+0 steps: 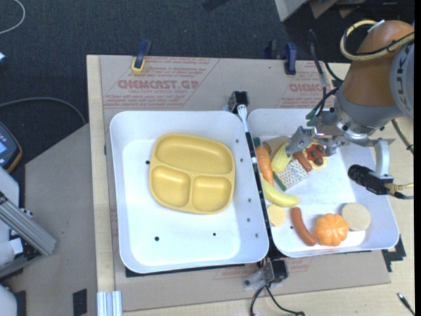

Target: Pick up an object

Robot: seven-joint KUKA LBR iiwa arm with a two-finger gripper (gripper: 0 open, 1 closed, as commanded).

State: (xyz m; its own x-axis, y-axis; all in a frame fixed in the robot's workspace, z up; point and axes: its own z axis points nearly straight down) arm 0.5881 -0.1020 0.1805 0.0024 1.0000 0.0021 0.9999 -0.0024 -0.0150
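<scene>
The gripper (308, 143) hangs low in the right bin (378, 232), over crowded toy food: a carrot (264, 164), banana (279, 194) and red-topped piece (314, 154). Whether it is parted or closed is unclear. A clean pick needs one item isolated from its touching neighbours.

Left shallow white bin (131, 196), frame centre-left: yellow three-compartment plastic plate (192, 173). Right shallow white bin (381, 226): orange carrot (264, 164), yellow banana (279, 195), brown sausage (302, 226), orange pumpkin (331, 229), beige round disc (356, 216). Grey two-finger gripper (304, 143) at upper right, over small mixed toy foods (299, 163).
</scene>
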